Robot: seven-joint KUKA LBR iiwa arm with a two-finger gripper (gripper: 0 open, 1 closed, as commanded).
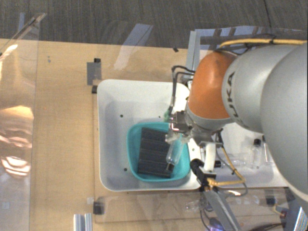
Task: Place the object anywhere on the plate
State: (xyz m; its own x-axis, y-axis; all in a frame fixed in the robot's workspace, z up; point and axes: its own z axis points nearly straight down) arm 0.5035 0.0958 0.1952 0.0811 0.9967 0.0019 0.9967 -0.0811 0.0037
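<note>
A teal plate lies in the left white bin, toward its front right. A dark ribbed block rests on the plate, covering much of its middle. A clear tube-like object with a dark end slants over the plate's right side, right beside the block. My gripper hangs just above the tube's upper end, at the plate's far right rim. The wrist hides whether the gripper touches the tube.
The grey arm with its orange band covers most of the right bin. A few clear items show in that bin. Cables trail below the wrist. The bench's front edge is close.
</note>
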